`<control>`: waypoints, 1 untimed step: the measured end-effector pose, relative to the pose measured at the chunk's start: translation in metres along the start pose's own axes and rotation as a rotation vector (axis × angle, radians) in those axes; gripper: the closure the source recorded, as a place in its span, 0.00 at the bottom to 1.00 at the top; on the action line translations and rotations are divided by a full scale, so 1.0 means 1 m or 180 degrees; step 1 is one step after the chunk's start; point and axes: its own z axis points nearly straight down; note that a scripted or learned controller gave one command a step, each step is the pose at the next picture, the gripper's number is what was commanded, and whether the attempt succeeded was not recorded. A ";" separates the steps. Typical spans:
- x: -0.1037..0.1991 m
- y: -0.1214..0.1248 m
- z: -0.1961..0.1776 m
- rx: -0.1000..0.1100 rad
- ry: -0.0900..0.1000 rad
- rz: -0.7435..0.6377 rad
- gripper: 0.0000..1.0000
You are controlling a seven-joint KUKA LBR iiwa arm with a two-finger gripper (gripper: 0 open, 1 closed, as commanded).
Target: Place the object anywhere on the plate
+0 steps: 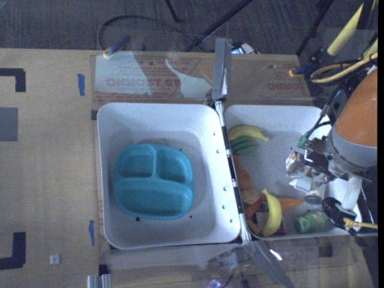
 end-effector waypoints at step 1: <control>0.060 -0.005 0.027 0.0017 -0.0001 -0.0321 1.00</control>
